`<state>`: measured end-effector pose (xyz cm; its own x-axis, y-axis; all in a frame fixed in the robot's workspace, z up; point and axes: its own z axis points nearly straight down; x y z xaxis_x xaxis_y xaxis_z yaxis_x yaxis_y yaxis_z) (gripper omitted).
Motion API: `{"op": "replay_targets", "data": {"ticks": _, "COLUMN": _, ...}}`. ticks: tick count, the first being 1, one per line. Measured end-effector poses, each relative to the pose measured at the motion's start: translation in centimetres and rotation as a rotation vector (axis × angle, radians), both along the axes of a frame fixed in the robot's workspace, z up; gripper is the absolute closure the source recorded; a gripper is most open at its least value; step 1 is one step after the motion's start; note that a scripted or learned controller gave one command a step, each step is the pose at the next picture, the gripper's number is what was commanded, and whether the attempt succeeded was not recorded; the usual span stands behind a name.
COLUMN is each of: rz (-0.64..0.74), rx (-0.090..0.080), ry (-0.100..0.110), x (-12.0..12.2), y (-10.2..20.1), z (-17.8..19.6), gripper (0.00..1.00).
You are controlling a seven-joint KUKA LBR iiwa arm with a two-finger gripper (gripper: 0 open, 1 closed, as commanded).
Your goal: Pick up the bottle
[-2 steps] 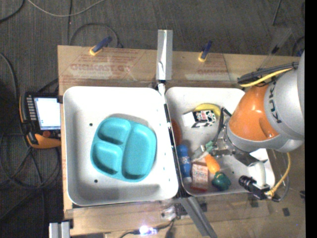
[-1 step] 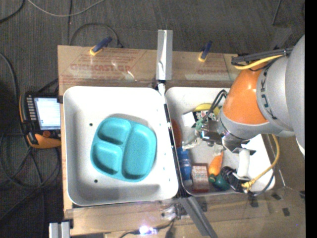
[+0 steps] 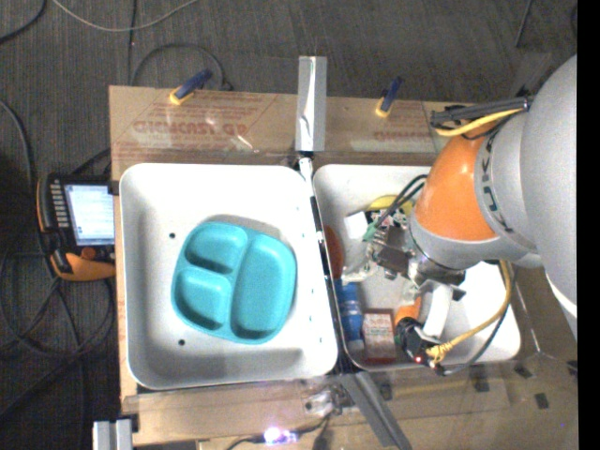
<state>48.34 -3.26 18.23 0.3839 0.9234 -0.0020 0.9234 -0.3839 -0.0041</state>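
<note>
Bottle (image 3: 350, 311), blue, at 9 o'clock of gripper (image 3: 427, 331); prob. light, slick plastic, so grab mid-body. Gripper state: can't tell.

Even overhead light falls bright on the white bins (image 3: 141, 195), mildly washing out their rims, while the carpet (top and far left of the gripper (image 3: 422, 340)) stays dim; the picture is slightly soft and grainy.
</note>
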Motion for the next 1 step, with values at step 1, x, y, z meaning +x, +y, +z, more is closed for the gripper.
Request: {"op": "replay_targets", "data": {"ticks": 1, "rz": -0.063, "rx": -0.002, "ry": 0.002, "x": 1.16, "y": -7.31, "z": -6.62, "gripper": 0.0}}
